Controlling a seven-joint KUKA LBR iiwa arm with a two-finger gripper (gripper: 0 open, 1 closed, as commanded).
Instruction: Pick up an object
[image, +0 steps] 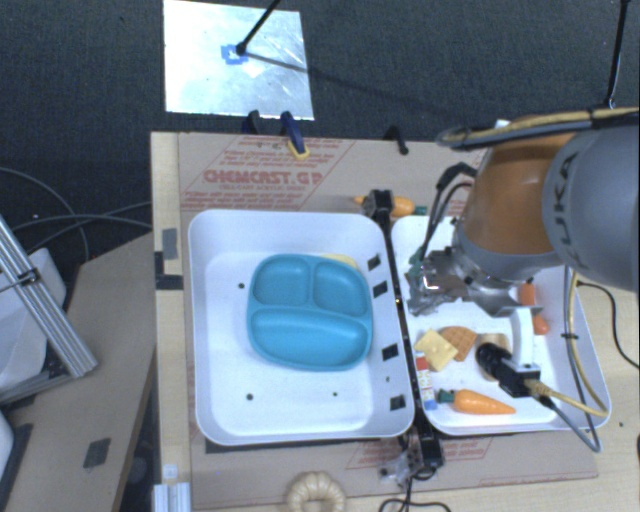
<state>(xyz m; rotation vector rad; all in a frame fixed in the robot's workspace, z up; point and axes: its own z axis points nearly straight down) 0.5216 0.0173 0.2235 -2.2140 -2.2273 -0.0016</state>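
The pick looked not yet made. The gripper (431, 283) hung low over the far left part of the right bin (592, 392), under the bulk of the arm (520, 215), and nothing could be seen lifted clear of the bin floor. Whether it was open or closed, or had hold of anything, could not be told, because the wrist covered it from above.

The likely candidates lay nearer the bin's near edge. A toy carrot (484, 403) sat close to the near rim, and a tan cracker-like piece (460, 339) touched a pale yellow wedge (434, 349) toward the left wall. By that reading, the descent, grasp and lift were all left to do.

Two small orange pieces (528, 295) by the right wall were partly hidden by the arm and hard to identify. The left bin (203, 300) carried a blue divided plate (308, 310), with something yellowish peeping from behind its far edge.
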